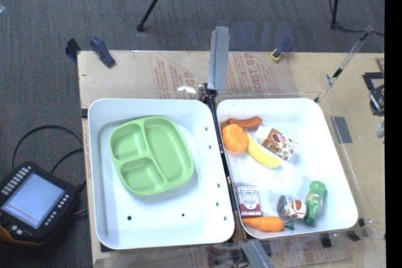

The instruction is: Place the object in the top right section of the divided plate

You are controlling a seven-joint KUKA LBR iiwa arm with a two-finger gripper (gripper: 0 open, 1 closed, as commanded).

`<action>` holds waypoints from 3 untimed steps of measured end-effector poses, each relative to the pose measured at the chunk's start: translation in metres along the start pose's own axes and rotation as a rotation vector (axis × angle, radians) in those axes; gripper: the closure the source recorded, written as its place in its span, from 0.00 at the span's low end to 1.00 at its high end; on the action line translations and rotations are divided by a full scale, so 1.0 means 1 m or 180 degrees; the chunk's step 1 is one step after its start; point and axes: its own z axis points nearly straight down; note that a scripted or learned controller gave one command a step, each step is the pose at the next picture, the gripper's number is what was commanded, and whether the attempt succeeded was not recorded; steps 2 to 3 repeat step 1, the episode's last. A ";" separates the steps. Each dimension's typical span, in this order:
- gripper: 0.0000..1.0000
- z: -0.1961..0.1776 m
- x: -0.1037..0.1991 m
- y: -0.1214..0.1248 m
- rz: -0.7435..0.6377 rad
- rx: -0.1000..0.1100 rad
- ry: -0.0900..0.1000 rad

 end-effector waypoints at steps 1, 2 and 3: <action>1.00 0.001 -0.012 0.048 0.0092 0.0004 -0.0004; 1.00 0.001 -0.012 0.048 0.0092 0.0004 -0.0004; 1.00 0.001 -0.012 0.048 0.0092 0.0004 -0.0004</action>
